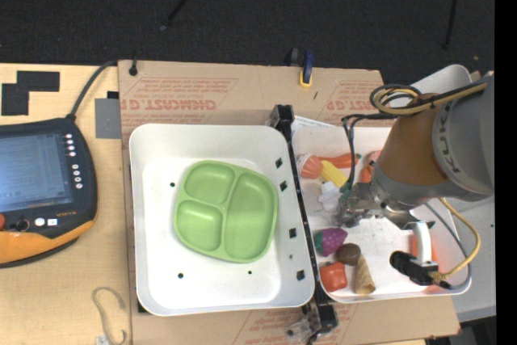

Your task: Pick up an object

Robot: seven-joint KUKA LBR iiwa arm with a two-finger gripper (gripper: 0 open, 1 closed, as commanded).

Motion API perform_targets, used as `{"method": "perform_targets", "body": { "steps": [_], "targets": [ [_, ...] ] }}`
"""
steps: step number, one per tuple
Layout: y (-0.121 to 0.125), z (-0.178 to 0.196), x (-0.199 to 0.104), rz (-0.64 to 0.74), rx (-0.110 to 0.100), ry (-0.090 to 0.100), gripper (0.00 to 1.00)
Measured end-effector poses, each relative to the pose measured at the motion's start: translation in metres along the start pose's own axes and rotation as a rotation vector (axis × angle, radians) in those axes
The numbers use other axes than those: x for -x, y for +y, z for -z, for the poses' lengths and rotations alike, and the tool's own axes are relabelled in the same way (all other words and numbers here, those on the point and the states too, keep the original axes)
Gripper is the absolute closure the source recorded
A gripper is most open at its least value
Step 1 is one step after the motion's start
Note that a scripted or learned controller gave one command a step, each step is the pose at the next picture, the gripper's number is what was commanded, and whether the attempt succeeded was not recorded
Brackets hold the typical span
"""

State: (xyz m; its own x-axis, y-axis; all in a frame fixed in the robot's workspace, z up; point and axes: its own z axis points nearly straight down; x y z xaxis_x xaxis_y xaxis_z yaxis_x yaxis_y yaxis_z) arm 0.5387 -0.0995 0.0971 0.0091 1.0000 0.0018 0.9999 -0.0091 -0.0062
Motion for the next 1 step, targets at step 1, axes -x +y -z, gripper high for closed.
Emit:
{"method": "perform_targets", "body": {
  "steps": [1],
  "targets": [
    [0.0031,0.0623,-0.0028,0.009,0.009,-0.002,1.0]
  ]
}}
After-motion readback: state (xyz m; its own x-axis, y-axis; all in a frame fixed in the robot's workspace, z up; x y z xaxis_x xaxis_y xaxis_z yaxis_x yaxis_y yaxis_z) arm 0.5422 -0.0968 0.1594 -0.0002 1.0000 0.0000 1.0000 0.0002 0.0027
